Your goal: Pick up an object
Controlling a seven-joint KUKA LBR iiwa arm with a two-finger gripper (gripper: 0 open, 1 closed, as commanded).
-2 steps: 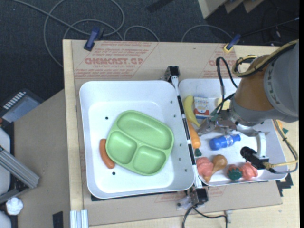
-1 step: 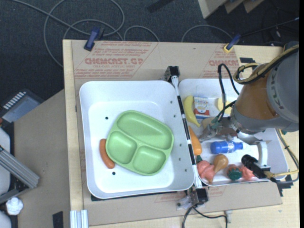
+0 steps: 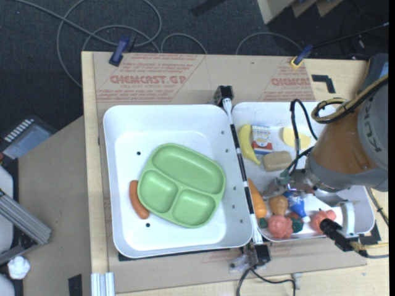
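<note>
The arm (image 3: 345, 140) comes in from the right and hangs over the right-hand bin (image 3: 271, 108), its orange band covering much of that bin's right half. The gripper (image 3: 295, 189) is low among the clutter near the bin's front, but its tip is lost against the objects there, so I cannot tell how the jaws stand or whether anything is between them. The things to pick from crowd this bin: a banana (image 3: 247, 142) lies along the left wall, a small white carton (image 3: 262, 138) just beside it, a tan block (image 3: 276, 161) below the carton, a yellow piece (image 3: 290, 135) toward the back, a carrot (image 3: 256, 200) hard against the left wall, a brownish round object (image 3: 278, 205) and a red-pink round fruit (image 3: 280, 226) near the front edge, and a blue item (image 3: 298, 207) right under the wrist. Little bare floor is left between them. The left bin (image 3: 117, 165) offers far more room: a green divided tray (image 3: 181, 184) sits near its middle, with an orange sausage-shaped piece (image 3: 138, 199) touching the tray's left rim, and wide white margins along the back and left walls.
</note>
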